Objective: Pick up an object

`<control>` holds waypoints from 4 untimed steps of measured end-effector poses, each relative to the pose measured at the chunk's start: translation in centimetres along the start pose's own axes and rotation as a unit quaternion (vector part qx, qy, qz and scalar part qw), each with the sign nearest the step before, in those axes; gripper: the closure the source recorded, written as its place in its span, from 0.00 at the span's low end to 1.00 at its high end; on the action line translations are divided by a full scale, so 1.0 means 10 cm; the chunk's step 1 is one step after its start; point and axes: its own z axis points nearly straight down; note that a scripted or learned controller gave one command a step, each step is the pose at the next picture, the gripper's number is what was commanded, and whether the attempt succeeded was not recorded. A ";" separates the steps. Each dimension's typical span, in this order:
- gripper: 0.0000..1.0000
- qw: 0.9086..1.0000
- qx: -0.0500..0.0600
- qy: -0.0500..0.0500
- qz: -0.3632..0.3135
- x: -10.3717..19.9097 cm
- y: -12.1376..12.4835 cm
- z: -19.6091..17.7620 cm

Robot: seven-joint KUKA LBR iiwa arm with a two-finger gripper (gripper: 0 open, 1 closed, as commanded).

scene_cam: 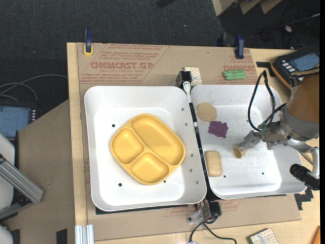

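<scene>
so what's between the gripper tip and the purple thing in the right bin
In the camera view, only bare white bin floor lies between the gripper and the purple object. The tan round piece and the beige block sit off that line.

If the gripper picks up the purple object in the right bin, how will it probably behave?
The purple object looks fuzzy with ragged edges, so it is probably soft, light and likely to deform when squeezed. It lies flat on the right bin, so it seems unlikely to roll.
</scene>
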 end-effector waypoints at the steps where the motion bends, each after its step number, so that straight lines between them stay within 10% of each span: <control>1: 0.00 1.000 -0.001 0.000 -0.004 0.49 0.85 0.60; 2: 1.00 1.000 -0.004 0.000 -0.001 0.45 0.84 0.45; 3: 0.00 1.000 -0.003 0.000 -0.001 0.45 0.84 0.46; 4: 0.00 1.000 -0.004 -0.001 -0.002 0.44 1.64 0.56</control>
